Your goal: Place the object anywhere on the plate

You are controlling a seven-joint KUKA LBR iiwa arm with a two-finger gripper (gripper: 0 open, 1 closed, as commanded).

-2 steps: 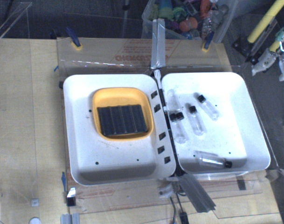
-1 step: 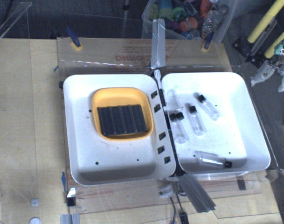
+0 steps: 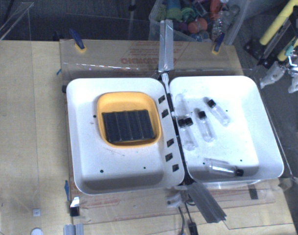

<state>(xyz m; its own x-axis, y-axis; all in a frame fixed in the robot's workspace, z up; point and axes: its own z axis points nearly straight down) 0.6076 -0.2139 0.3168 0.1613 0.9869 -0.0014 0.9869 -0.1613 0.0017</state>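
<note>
Bench [image 3: 26,131] w/ two bins [image 3: 85,170], plate [image 3: 127,118], vials [image 3: 215,110].

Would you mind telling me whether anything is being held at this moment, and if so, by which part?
Nothing is seen held: the clear vials lie loose in the right bin, and the yellow plate bears only a dark grooved slab.

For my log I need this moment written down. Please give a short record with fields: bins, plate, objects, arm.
left bin: holds a yellow plate with a dark ribbed insert
right bin: holds clear vials with black caps
vials: four can be made out; one near the middle, one at the front
on plate: no vial yet
arm: at the upper right edge, outside the bins
</note>
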